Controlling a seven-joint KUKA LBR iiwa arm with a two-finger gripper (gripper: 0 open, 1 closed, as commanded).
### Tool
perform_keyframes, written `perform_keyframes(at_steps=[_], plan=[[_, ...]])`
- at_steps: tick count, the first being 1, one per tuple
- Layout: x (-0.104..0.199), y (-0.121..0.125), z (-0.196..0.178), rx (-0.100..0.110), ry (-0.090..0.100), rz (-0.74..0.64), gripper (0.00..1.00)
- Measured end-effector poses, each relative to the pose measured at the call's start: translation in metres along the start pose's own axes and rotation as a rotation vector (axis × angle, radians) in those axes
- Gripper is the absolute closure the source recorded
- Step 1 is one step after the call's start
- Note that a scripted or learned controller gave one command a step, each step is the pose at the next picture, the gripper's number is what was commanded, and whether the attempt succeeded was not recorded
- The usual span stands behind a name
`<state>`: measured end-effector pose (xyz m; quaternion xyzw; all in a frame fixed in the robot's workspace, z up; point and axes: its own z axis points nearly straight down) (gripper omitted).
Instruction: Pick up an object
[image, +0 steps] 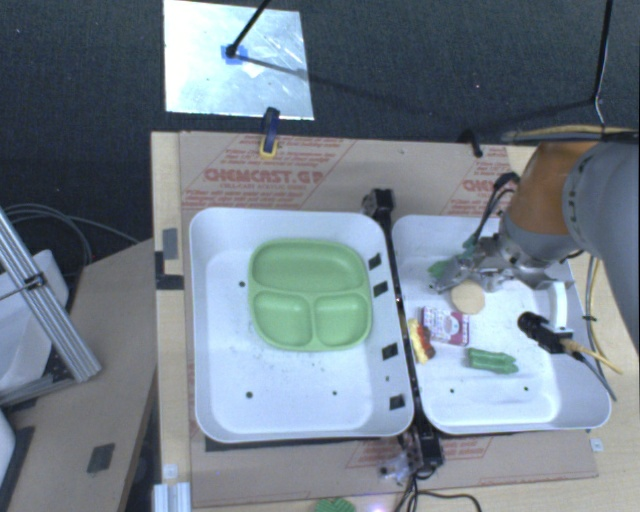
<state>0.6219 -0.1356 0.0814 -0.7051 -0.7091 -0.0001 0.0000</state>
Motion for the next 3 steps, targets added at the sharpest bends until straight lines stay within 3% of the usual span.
perform_keyframes(at_steps=[1, 2, 3], plan=[[-0.001, 0.001, -0.015, -0.006, -0.001, 0.001, 1.00], [0.085, -0.008, -0.109, -0.008, 0.002, -0.006, 1.00], [0.146, -0.003, -0.111, -0.002, 0.003, -0.006, 1.00]])
